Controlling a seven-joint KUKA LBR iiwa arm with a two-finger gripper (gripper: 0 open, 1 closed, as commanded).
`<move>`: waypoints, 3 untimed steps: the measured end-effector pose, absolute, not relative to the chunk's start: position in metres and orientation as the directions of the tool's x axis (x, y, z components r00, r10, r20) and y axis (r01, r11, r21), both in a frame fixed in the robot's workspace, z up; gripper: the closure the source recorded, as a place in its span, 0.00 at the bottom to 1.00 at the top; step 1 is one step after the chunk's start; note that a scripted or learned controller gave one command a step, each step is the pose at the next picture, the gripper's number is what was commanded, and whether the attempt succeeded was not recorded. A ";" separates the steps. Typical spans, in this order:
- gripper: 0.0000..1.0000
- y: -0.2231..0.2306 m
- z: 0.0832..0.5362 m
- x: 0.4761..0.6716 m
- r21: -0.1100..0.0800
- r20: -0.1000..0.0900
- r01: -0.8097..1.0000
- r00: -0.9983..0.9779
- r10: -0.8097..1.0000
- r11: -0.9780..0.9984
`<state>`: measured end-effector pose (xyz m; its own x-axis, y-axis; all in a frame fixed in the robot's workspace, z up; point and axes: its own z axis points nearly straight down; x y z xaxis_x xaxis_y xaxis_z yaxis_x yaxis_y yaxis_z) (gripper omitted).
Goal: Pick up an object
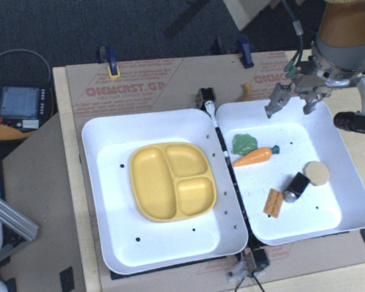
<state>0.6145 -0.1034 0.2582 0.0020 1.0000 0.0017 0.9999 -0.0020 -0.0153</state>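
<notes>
My gripper (293,104) hangs open over the far edge of the right bin (344,206), with nothing between its two fingers. Below it in that bin lie a green leafy piece (244,143) and an orange carrot (254,157) near the left wall. Further toward the front sit a black cylinder (296,187), a round beige disc (316,173) touching it, and a small brown block (273,203). All of them lie apart from the gripper.
The left bin (114,240) holds a yellow divided plate (172,179) in its middle. A black divider runs between the two bins. Blue clamps (111,60) hold the cardboard at the far edge.
</notes>
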 end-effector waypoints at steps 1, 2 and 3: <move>0.00 -0.103 0.266 0.617 -0.001 0.001 1.000 0.000 1.000 0.000; 0.00 -0.109 0.211 0.608 -0.007 0.001 1.000 0.001 1.000 -0.001; 0.00 -0.105 0.147 0.606 -0.008 0.002 1.000 0.000 1.000 0.000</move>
<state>0.6058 -0.1050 0.1470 0.0004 1.0000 0.0020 1.0000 -0.0003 -0.0084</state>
